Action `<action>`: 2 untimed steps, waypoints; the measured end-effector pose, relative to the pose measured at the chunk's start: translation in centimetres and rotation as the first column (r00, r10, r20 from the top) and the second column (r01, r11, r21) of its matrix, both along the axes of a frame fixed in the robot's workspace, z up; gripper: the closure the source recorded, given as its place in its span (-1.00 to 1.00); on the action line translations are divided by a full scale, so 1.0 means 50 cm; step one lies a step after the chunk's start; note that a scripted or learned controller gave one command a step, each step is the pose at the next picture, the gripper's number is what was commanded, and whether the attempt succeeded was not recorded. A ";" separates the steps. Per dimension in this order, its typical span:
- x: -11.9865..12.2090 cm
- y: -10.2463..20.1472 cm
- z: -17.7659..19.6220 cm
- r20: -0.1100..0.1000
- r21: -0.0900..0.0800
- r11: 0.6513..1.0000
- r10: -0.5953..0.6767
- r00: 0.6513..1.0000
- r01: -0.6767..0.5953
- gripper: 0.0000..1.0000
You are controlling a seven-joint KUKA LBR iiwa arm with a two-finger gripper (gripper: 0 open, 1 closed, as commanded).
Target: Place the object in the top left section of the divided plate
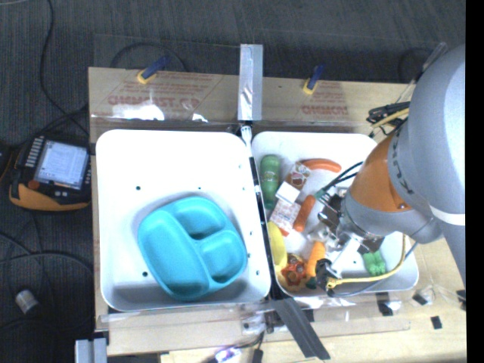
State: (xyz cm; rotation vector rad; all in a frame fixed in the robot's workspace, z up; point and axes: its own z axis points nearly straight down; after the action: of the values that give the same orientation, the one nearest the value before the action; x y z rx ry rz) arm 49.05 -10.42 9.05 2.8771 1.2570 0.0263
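A blue divided plate (162,252) lies tilted in the left bin (121,165), with nothing in its three sections. Its top section (200,218) faces the divider between the bins. My gripper (330,237) hangs low over the right bin (393,278), among a pile of toy foods. Directly beside it are an orange carrot-like piece (302,212) and a small orange piece (316,252). The wrist hides whatever lies under it.
The right bin also holds a green cylinder (269,165), a red-orange sausage shape (319,165), a white printed box (283,206), a yellow piece (277,244) and a green block (373,262). A raised wall (255,203) separates the bins.
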 end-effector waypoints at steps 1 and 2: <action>-0.002 0.006 0.000 0.002 -0.016 0.998 0.056 0.998 -0.056 1.00; 0.055 -0.101 0.000 -0.003 -0.006 0.991 0.134 0.991 -0.134 1.00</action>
State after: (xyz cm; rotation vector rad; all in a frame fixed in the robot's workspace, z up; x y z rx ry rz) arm 51.82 -15.47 9.03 2.7826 1.4463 0.0179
